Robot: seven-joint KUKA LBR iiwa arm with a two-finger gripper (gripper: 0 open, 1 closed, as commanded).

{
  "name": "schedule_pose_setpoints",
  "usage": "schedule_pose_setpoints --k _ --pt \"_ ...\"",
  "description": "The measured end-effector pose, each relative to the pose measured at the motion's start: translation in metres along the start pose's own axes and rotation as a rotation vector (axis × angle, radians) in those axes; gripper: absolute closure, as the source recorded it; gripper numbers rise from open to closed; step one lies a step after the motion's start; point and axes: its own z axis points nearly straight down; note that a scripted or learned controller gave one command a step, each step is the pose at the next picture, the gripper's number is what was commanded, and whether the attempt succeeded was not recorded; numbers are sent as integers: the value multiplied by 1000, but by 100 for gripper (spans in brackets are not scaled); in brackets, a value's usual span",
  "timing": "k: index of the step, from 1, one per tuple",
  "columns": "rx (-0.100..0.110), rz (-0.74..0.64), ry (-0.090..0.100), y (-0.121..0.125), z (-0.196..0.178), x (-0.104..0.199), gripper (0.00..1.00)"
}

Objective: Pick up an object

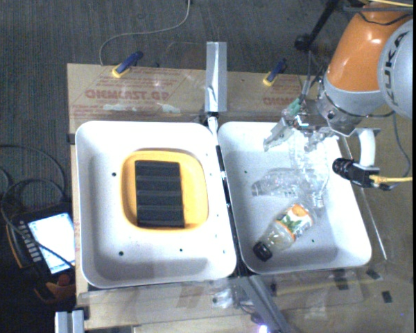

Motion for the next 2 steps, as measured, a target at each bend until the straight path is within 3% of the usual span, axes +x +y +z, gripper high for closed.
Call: schedule_pose_setpoints --k 1,2 --pt "1 15 0 -54 95 -49 0" --pt "-26 -196 -7 -55 152 -72 0"
